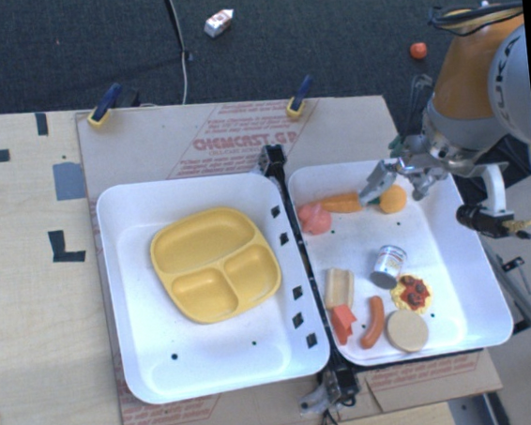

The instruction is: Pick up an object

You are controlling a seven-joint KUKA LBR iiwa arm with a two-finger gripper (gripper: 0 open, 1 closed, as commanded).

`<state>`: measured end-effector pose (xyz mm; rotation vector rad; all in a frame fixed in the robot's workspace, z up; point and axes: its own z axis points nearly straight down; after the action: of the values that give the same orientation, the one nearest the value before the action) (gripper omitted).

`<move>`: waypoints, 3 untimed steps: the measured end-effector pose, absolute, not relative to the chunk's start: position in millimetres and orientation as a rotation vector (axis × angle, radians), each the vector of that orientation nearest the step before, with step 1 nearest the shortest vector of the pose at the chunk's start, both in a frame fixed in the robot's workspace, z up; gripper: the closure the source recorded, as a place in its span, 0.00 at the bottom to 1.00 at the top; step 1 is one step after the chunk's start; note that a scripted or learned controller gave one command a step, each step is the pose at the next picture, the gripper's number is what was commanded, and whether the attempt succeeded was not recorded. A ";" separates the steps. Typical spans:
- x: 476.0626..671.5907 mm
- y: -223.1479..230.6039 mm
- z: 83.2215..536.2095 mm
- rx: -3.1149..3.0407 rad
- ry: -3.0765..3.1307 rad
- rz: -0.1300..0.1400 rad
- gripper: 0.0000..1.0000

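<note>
**Orange ball under the gripper, far corner of the right bin**

Orange ball (393, 200) sits in the right bin (456, 234), near the far wall, towards the arm's side. Gripper (396, 179) is directly over it, fingers spread and angled down to either side: one metal finger (374, 186) on the ball's left, the other on its right. Released, nothing between the fingers; contact with the ball cannot be judged from this slant.

Key relation: the ball lies just below and slightly nearer the camera than the midpoint of the fingers. Judged next move: a short drop, then close. Little sideways correction looks needed.

Axis: the ball is round, so no long axis and no pointing direction; approach angle should not matter for it.

Neighbour to watch: carrot (342, 203) lies just left of the ball, long axis running left-right, with its right end pointing at the left finger. Whether that end touches the finger is unclear. Risk, as a judgement: the left finger lands on the carrot or nudges it, and the ball rolls.

Pink lump (313, 218) sits at the carrot's left end. Can (388, 263), sausage (374, 322) and other food pieces are well apart, in the near half of the bin. Left bin (125, 269) holds a yellow tray (216, 263), not involved.
</note>
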<state>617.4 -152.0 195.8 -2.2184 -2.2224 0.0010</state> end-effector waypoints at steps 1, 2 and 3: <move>583.1 -180.4 122.9 -2.219 -2.215 0.009 0.00; 646.1 -182.5 82.5 -2.219 -2.227 0.000 0.00; 567.1 -180.6 85.7 -2.222 -2.220 0.002 0.00</move>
<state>567.1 -180.6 85.7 -2.2219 -2.2204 0.0024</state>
